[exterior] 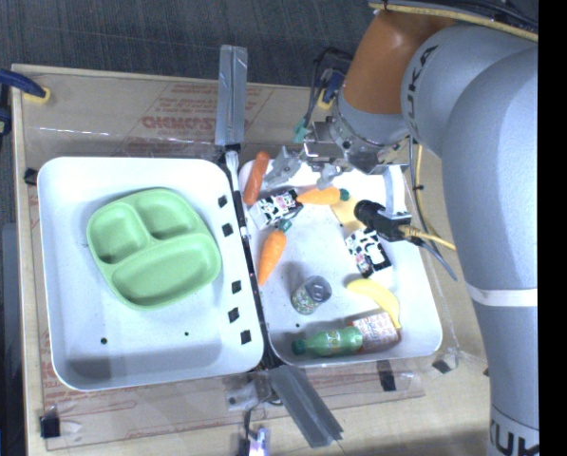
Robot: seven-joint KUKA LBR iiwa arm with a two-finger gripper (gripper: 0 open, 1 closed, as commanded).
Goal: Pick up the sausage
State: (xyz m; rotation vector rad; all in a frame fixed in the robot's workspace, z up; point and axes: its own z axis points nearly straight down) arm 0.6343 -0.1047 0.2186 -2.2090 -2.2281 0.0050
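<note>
The tool hangs over the far corner of the right bin; I cannot tell whether it is apart or together. The sausage lies just beside the tool, toward the left bin, against the dividing rim. A carrot lies nearer the camera than the tool, and a can beyond that.
</note>
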